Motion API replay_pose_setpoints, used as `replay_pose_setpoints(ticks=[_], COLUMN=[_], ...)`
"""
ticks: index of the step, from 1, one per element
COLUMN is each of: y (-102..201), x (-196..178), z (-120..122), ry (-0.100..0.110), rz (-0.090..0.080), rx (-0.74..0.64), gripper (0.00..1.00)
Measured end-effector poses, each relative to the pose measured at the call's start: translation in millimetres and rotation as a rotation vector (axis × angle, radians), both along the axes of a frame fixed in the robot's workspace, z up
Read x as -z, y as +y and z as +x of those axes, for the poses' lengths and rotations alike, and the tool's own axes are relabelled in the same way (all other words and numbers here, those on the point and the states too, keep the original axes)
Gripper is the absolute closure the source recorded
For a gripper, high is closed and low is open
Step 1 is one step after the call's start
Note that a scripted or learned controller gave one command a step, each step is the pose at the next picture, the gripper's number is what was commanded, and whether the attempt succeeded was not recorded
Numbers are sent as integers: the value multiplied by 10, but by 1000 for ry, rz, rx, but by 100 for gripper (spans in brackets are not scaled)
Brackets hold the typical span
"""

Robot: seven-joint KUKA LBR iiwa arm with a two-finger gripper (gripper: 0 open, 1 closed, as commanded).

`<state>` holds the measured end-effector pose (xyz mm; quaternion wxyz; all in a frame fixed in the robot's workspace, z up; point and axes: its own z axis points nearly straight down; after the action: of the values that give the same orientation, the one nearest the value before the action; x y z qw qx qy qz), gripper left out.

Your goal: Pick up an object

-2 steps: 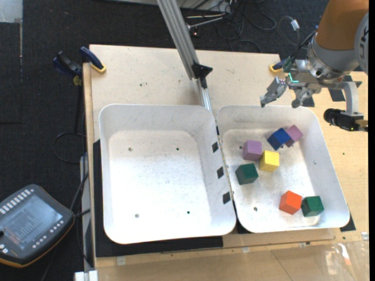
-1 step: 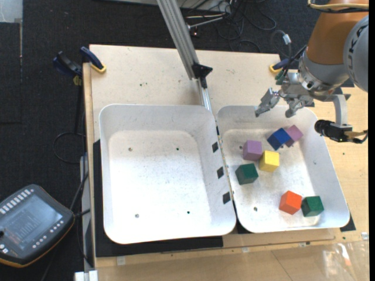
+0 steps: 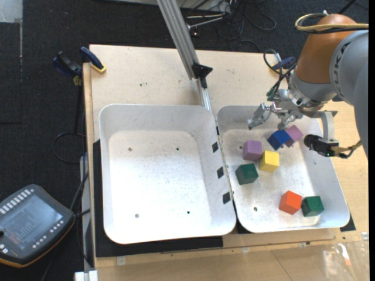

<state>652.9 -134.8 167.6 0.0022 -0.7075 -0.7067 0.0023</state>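
Observation:
Several small cubes lie in the right bin (image 3: 328,174): a purple one (image 3: 252,150), a yellow one (image 3: 269,160), a blue one (image 3: 280,139), a pink one (image 3: 295,133), a dark green one (image 3: 246,173), an orange one (image 3: 290,202) and a green one (image 3: 312,205). My gripper (image 3: 272,119) hangs over the far part of that bin, just above and left of the blue and pink cubes. Its fingers are spread open and nothing sits between them.
The left bin (image 3: 111,157) stands beside the right one, their rims meeting at the middle. A slanted metal pole (image 3: 179,31) ends at the bins' far edge. A clamp (image 3: 79,64) sits at the bench's far left corner, and a teach pendant (image 3: 29,224) lies off the bench at lower left.

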Motion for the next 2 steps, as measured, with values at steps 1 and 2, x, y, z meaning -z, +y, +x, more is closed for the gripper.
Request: replay_pose_setpoints(ticks=[1,2], y=[7,3], x=[428,295], z=[15,28], ry=[-3,-10], rz=[0,-1], rx=[-1,-1], gripper=[0,100])
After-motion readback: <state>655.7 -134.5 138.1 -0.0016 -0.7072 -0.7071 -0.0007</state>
